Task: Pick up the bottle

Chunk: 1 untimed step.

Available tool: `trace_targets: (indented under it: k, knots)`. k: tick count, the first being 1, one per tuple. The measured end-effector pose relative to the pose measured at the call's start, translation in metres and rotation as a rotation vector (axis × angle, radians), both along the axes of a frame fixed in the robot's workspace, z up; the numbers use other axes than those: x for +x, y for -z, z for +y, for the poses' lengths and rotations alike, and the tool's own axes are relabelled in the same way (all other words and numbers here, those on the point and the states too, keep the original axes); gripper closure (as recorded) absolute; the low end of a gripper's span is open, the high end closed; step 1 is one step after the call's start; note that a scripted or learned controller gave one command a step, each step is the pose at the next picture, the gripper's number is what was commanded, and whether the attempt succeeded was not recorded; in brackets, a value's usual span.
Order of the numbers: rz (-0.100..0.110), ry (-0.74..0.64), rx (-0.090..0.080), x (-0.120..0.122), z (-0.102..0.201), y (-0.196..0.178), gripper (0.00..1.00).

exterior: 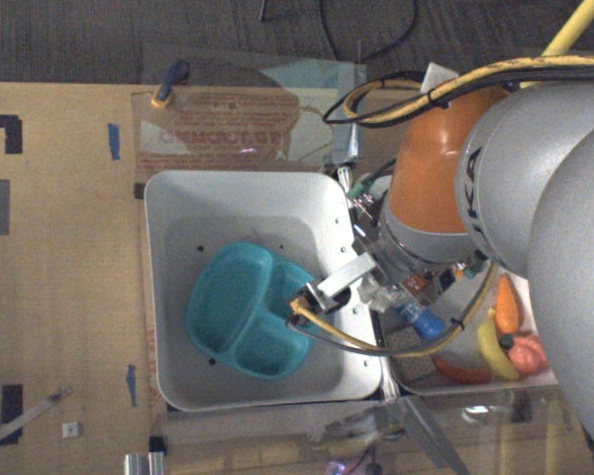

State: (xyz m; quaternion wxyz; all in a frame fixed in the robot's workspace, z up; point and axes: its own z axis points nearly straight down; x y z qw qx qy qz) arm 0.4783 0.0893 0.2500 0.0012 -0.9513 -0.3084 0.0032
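A small blue piece of what looks like the bottle (424, 323) peeks out under the arm's wrist at the left end of the right bin (475, 384). The rest of it is hidden by the arm. My gripper (374, 293) hangs below the orange band, over the wall between the two bins, just left of the blue piece. The grey wrist and its cables cover most of it. I cannot tell whether the blue piece touches the gripper.
A teal divided plate (246, 310) lies in the left bin (178, 216). In the right bin are a yellow banana (495, 349), an orange carrot-like thing (508, 310), a red fruit (528, 354) and a red pepper-like thing (460, 371). The arm's bulk covers much of the right bin.
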Motion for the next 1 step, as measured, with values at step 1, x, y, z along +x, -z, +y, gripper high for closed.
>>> trace_targets:
  k: [1]
  knots:
    - [0.0,-0.05,0.0,0.0014,0.0187,0.0275,1.0]
